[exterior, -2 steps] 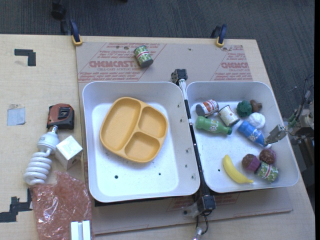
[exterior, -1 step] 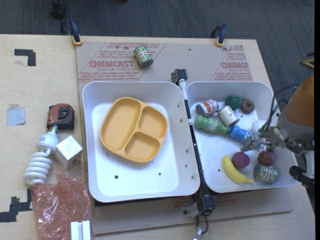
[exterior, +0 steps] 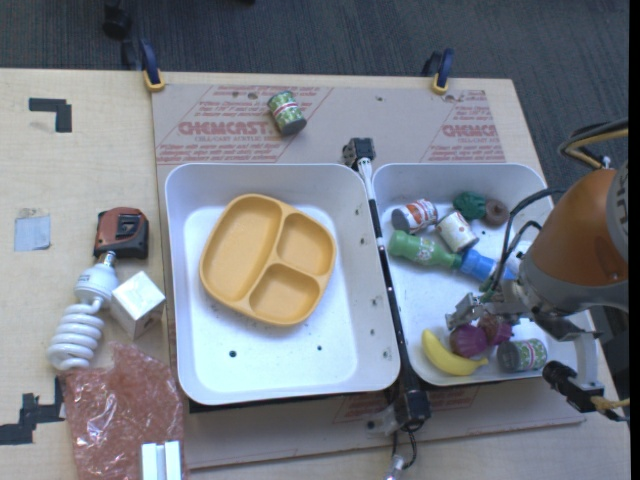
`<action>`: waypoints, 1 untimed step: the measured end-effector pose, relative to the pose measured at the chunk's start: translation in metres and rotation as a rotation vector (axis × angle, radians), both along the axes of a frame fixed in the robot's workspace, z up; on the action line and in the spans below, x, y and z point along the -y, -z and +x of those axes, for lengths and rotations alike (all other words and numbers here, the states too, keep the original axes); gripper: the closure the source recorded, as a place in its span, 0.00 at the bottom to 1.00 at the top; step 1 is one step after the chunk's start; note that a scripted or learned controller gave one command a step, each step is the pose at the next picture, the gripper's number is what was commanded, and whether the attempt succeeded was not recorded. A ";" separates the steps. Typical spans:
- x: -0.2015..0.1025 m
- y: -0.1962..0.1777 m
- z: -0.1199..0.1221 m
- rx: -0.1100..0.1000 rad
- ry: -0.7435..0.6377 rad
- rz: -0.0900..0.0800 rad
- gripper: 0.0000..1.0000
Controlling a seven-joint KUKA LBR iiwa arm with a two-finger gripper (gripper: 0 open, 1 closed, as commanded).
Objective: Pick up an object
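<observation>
The right bin (exterior: 530, 183) holds several small things. A yellow banana (exterior: 445, 356) lies at its front edge, with a dark purple round fruit (exterior: 468, 341) just behind it and a small green-labelled can (exterior: 522, 354) to the right. Farther back lie a green bottle (exterior: 424, 249), a blue piece (exterior: 481, 266), two small cans (exterior: 416, 214) (exterior: 457, 232) and a green toy (exterior: 471, 205). My gripper (exterior: 466, 316) hangs low over the front of this bin, right above the purple fruit and touching or nearly touching it. Nothing shows between its tips.
The left bin (exterior: 200, 358) carries a yellow divided plate (exterior: 267, 258). On the board behind stands a green can (exterior: 286, 112). Left of the bins lie a tape measure (exterior: 122, 232), a spiral light bulb (exterior: 82, 318), a white cube (exterior: 138, 299) and a pink bag (exterior: 118, 408).
</observation>
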State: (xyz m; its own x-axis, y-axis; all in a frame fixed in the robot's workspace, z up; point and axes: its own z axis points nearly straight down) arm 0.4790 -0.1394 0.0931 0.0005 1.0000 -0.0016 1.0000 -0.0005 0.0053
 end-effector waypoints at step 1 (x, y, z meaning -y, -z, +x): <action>0.001 -0.010 0.001 0.001 0.002 0.000 1.00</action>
State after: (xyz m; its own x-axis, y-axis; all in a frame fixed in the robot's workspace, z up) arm 0.4800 -0.1400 0.1029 0.0023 1.0000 -0.0017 1.0000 -0.0023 0.0063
